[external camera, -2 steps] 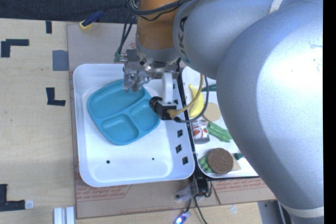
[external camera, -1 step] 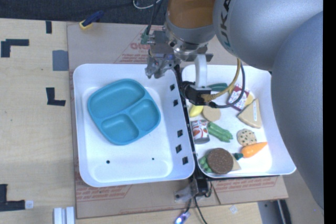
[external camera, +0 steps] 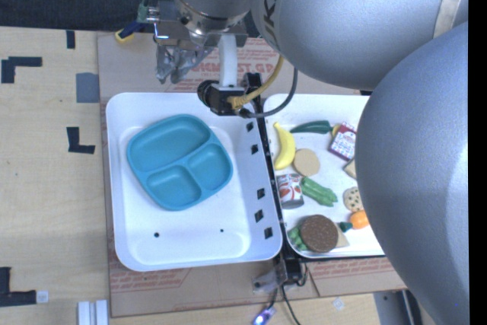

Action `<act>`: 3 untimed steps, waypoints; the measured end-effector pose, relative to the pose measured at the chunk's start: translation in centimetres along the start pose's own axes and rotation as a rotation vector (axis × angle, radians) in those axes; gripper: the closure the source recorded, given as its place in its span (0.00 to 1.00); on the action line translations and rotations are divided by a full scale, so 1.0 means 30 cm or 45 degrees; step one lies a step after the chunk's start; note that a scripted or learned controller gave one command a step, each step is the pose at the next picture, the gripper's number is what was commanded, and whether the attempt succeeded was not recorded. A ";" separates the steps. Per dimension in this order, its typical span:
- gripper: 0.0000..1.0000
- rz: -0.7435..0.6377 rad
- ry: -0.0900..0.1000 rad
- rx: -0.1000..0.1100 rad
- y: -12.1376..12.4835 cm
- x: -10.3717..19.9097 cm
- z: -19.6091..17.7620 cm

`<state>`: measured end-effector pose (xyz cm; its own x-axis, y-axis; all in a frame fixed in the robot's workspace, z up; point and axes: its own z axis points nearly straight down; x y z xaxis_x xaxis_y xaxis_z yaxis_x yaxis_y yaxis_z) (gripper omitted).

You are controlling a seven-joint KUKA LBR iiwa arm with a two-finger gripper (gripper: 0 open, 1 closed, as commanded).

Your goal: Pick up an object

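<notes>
My gripper (external camera: pixel 173 71) hangs above the far edge of the left bin (external camera: pixel 125 164), over the cardboard behind it, with nothing between its fingers, which look spread a little apart. A blue divided plate (external camera: pixel 179 160) lies in the left bin. The right bin (external camera: pixel 335 249) holds toy food: a yellow banana (external camera: pixel 284 145), a tan cookie (external camera: pixel 307 162), a small can (external camera: pixel 290 190), a green pepper (external camera: pixel 319 191), a green bean (external camera: pixel 310 127), a red box (external camera: pixel 343 141) and a burger (external camera: pixel 318 234).
The big grey arm covers the top right and the right side of the right bin. A small orange piece (external camera: pixel 359 220) and a dotted cracker (external camera: pixel 351 199) lie at the arm's edge. Cardboard (external camera: pixel 122 65) surrounds the bins on the wooden bench.
</notes>
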<state>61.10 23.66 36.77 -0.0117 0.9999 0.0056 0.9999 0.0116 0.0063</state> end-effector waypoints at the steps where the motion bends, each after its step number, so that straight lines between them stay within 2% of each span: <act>1: 1.00 0.008 -0.009 0.011 0.000 -0.019 -0.020; 3: 1.00 0.003 -0.013 0.014 -0.001 -0.014 -0.083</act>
<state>61.06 23.23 39.27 -0.0093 0.9999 -0.0048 0.9999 0.0093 -0.0045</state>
